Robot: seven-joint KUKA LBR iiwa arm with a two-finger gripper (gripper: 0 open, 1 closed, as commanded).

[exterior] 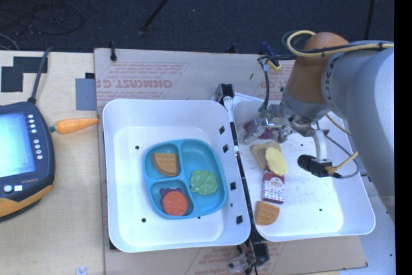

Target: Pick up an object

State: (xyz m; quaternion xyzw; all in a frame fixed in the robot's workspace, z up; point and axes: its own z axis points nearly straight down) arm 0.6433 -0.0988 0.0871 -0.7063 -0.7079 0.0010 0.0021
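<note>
Nearest, orange cracker-like piece seen at front of right bin, touching red-labelled packet just behind it. Yellow banana-shaped piece laid on tan slice beyond packet. Gripper positioned farther back, just behind and slightly above these pieces; nothing seen held, finger spread cannot be told. Blue divided plate with play food seen in left bin.

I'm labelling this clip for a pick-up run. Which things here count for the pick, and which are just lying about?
Part of the job:
- claw, low in the right bin
- yellow piece
- red-labelled packet
- orange waffle piece

Just lying about:
- blue divided plate with toy food, left bin
- carrot on the bench
- handheld controller
</note>
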